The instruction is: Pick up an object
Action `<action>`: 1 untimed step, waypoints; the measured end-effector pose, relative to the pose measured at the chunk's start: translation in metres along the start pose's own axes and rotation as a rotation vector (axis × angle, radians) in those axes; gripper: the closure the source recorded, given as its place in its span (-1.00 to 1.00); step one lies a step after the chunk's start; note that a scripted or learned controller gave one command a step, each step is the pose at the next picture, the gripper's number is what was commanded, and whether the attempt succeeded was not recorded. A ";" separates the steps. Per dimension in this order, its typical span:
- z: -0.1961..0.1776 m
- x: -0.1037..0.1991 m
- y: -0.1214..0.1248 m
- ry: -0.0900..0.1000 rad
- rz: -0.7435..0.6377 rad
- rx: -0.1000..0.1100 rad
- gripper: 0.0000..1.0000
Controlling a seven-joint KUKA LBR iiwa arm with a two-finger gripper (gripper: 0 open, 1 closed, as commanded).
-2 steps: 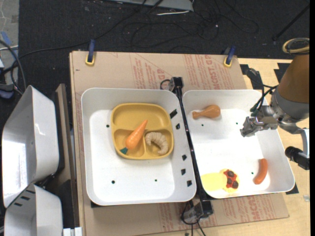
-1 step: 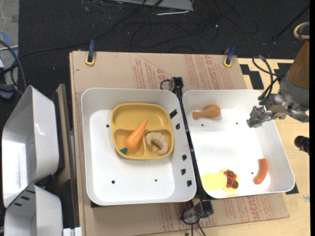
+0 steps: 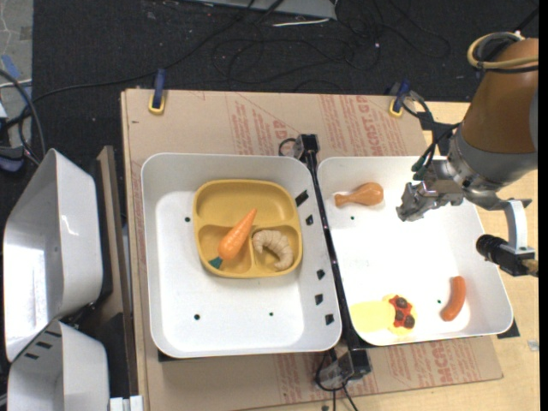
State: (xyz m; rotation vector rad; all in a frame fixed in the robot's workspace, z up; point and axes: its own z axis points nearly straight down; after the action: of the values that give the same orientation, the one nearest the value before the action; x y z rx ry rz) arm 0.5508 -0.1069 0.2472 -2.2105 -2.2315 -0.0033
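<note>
Bins number two: shallow white plastic trays set side by side on the cardboard-covered surface (image 3: 257, 110). The left white bin (image 3: 171, 315) carries one yellow divided plastic plate (image 3: 205, 204). Two toy foods lie on that plate: one orange plastic carrot (image 3: 237, 234), slanting across the divider with its tip toward the upper right, and one pale cream curled shrimp (image 3: 274, 247) in the lower right compartment, just beside the carrot.

The right white bin (image 3: 411, 264) holds three loose items. One tan toy chicken drumstick (image 3: 360, 197) lies near the upper left corner of that bin. One orange-red toy sausage (image 3: 453, 299) lies close to the lower right wall, tilted slightly. One flat yellow toy pizza slice with dark red toppings (image 3: 384, 314) rests against the lower wall, well apart from the drumstick and near the sausage.

One grey arm with an orange band (image 3: 501, 101) reaches in from the right. Its dark metal claw (image 3: 417, 202) hangs over the upper part of the right bin, to the right of the drumstick and apart from it; nothing shows between its tips, and whether they are spread or closed I cannot tell. Two yellow clamps (image 3: 157, 103) grip the far edge of the cardboard.
</note>
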 end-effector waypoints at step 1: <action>-0.006 0.056 -0.003 -0.001 0.002 0.001 1.00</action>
State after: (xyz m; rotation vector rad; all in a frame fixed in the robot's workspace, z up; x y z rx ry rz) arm 0.5477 -0.0515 0.2538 -2.2122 -2.2295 -0.0011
